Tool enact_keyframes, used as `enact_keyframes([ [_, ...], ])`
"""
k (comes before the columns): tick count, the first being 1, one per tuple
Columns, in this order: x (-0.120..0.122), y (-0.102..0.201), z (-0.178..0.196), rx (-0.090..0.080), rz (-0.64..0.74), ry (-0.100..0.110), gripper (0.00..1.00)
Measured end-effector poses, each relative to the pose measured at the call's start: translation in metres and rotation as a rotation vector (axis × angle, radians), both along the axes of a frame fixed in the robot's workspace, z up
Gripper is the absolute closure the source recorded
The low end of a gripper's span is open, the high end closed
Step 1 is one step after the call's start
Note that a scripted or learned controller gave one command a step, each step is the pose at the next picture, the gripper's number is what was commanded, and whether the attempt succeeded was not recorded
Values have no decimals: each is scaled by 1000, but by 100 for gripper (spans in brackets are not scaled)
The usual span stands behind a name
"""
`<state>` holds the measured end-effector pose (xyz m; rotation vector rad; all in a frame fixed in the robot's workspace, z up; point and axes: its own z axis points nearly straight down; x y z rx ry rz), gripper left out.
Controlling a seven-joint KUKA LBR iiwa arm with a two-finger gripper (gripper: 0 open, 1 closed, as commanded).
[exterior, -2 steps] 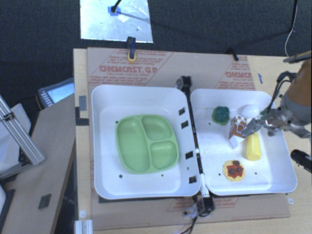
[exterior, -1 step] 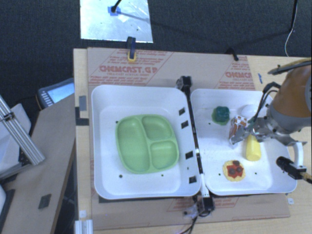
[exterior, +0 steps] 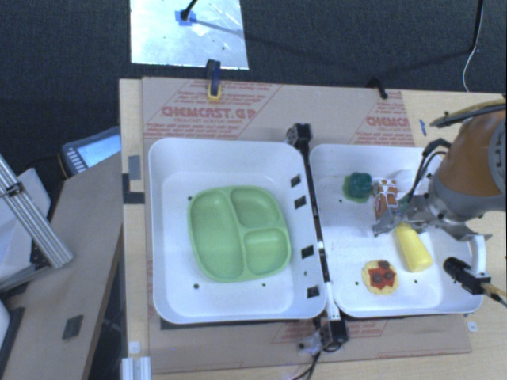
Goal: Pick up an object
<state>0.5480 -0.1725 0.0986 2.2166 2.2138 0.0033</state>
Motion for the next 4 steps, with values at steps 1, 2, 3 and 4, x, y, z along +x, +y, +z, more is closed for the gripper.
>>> enact_keyframes([
  [1, 0, 2, 8, 2, 1, 2, 100],
  [2, -9, 3, 62, 3, 2, 2, 100],
  [3, -9, 2, 127, 2, 6, 0, 100],
  [4, -1, -3, 174, 2, 7, 1, 100],
])
